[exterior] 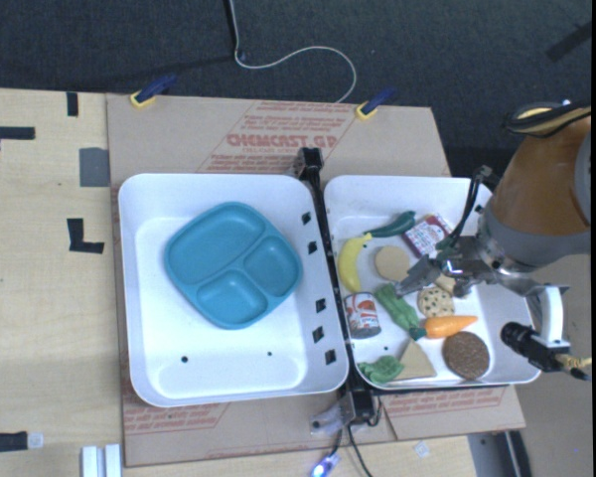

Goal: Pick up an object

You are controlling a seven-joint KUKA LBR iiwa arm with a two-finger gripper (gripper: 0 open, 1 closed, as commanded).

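- Two bins [139, 266] sat together; a blue plate [233, 263] filled the left.
- Gripper [432, 274] hung over cookie [435, 300], carrot [449, 324], banana [351, 263]; jaws unclear.

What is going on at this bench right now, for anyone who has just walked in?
A grey robot arm reaches in from the right over the right bin, which holds toy food: a banana, a carrot, a cookie, a brown patty and more. Its tool sits low among the items, near the cookie. Nothing can be seen held yet. The left bin holds a blue divided plate.
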